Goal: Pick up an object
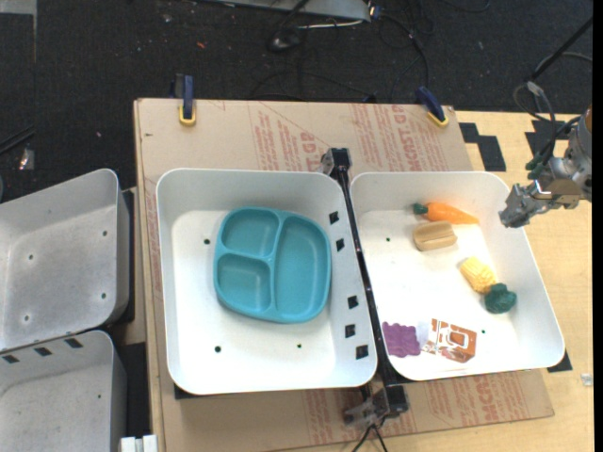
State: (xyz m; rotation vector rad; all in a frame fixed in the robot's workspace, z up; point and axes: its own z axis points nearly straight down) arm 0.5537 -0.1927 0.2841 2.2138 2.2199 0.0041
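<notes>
Both white bins, the left bin [188, 347] and the right bin [528, 337], look like smooth moulded plastic with a soft sheen. The turquoise divided tray [273, 264] is plastic too, matt and even. Under them the bench [273, 125] is covered in brown corrugated cardboard, dull and printed with faded red lettering. The toy carrot [447, 213], corn cob [478, 273] and tan bread-like piece [435, 238] seem smooth plastic. The claw [518, 210] looks like dull grey metal. The floor [85, 55] is dark, rough and speckled.
</notes>
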